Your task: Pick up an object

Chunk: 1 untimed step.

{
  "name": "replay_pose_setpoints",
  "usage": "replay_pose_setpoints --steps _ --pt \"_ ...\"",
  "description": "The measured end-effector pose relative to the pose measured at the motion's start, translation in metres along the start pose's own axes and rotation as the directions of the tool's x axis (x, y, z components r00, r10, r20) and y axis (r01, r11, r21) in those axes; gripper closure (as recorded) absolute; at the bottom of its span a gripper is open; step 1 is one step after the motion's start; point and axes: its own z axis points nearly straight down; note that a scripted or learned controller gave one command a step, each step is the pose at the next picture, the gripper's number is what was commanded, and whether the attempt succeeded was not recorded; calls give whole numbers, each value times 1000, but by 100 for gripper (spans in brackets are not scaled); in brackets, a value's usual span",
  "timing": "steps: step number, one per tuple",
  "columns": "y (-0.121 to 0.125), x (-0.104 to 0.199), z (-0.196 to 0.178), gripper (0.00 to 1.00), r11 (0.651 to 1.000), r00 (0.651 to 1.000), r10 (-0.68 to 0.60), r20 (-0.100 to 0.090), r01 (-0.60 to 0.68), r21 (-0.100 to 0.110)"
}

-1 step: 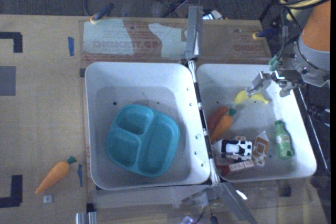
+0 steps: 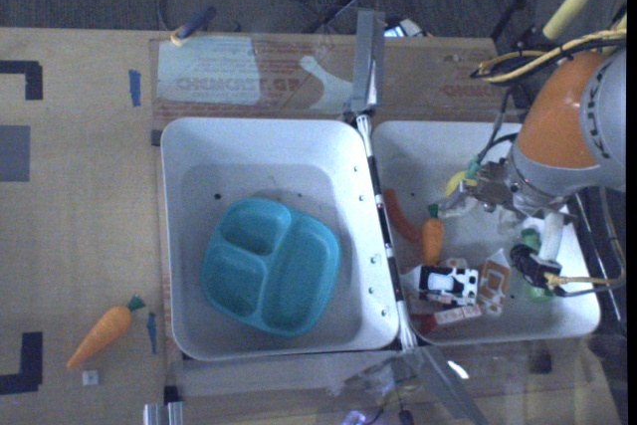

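My gripper [image 2: 470, 197] hangs over the middle of the right bin [image 2: 575, 316], with the arm's orange band [image 2: 562, 119] behind it at the right. Just left of the gripper and below it stands a small orange carrot [image 2: 432, 240]. An orange-red sausage shape [image 2: 402, 216] lies against the bin's left wall. A black-and-white cow toy [image 2: 448, 284], a brown-and-white piece [image 2: 493, 280] and a red piece [image 2: 458, 316] lie along the bin's front. A yellow thing [image 2: 455, 182] peeks out beside the gripper. I see nothing held between the fingers.
The left bin [image 2: 189, 154] holds a teal divided plate [image 2: 271, 264]. A second carrot [image 2: 100, 334] lies on the bench left of the bins. A green thing [image 2: 538, 290] and cables [image 2: 557, 279] sit under the wrist at the right bin's right side.
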Motion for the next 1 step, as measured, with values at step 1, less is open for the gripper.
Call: replay_pose_setpoints --steps 1 --pt "-11 29 16 0 1000 1000 -31 0 31 -1"
